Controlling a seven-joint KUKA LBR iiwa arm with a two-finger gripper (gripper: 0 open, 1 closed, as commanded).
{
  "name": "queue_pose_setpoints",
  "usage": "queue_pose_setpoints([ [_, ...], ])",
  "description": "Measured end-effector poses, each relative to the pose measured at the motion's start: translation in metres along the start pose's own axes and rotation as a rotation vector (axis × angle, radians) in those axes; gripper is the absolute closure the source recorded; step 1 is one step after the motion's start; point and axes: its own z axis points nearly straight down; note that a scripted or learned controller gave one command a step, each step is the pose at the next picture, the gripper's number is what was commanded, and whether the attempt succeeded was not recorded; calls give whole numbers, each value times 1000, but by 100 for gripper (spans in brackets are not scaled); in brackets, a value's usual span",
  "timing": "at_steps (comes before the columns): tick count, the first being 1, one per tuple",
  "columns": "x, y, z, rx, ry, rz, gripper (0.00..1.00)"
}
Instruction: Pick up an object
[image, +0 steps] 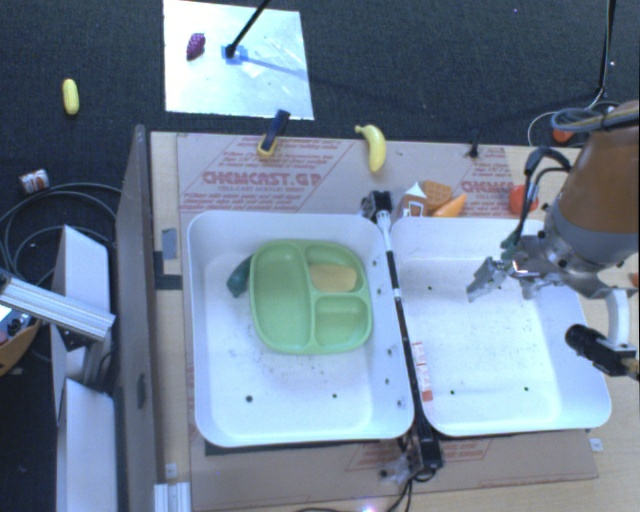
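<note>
My fingers (487, 281) hang spread over the right bin (500, 400); green tray (300, 315) looks light, stiff: pinch its rim.

Arm (600, 215): grey body, wide orange band above wrist. Black cables loop beside band. Gripper (487, 281): grey metal fingers, bare silver hardware at wrist. Black cylindrical fitting below wrist.

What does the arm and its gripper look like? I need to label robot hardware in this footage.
The arm is a thick rounded body, grey with a broad orange band above the wrist. Dark cables loop along its upper side. The gripper is pale grey metal with slim fingers. A black cylindrical part juts out below the wrist.
</note>
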Motion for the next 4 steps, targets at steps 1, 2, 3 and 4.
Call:
queue_pose_setpoints([
  [1,19,31,157,-2,1,-2,0],
  [2,-22,64,150,-4,-3,4,0],
  [3,-41,76,13,-16,-5,1,0],
  [4,13,69,155,11,4,-5,0],
])
